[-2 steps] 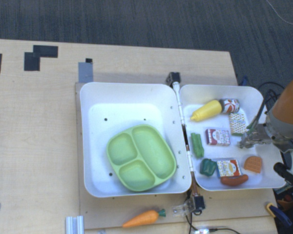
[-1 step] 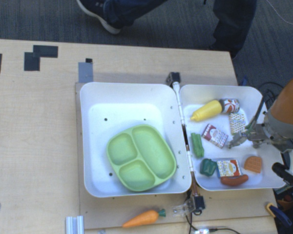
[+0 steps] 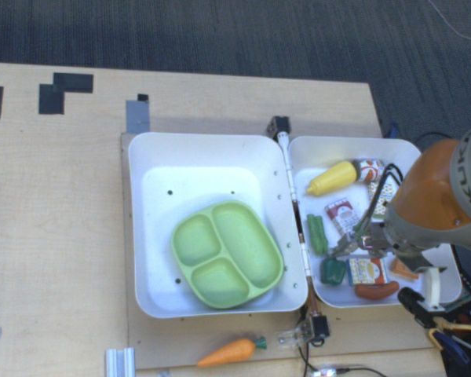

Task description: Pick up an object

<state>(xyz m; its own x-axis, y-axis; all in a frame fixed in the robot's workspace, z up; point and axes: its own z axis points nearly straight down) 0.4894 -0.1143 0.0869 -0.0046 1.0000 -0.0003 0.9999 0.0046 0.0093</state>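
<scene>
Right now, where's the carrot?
The carrot lies on the bench, outside both bins, just below the front edge of the left bin that holds the green plate.

A robotics lab: wooden bench point(image 3: 55, 210), twin white bins point(image 3: 141, 210), loose cabling point(image 3: 439, 10).

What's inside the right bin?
In the right bin: a yellow bottle, green pepper, dark green piece, small packets and a sausage. The arm covers the bin's right part; the claw hovers mid-bin.
</scene>
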